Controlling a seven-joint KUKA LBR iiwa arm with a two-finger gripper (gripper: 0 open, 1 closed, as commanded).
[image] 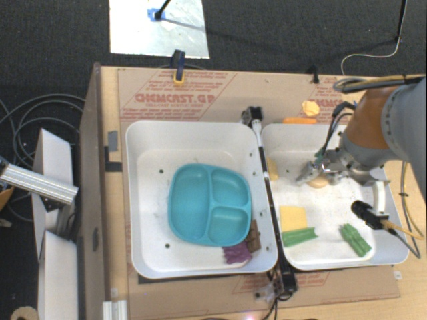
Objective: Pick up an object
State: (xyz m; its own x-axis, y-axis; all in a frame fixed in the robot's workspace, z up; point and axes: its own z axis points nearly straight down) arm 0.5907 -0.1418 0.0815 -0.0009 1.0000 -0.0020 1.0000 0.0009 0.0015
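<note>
The gripper (pixel 319 172) hangs low in the right bin (pixel 333 262), apparently poised over a small tan piece (pixel 319 182) to grab it, though its fingers' state cannot be told.

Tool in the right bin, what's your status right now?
Tool low in right bin. Tan piece beside it, grasp unconfirmed. Yellow block lies apart.
</note>
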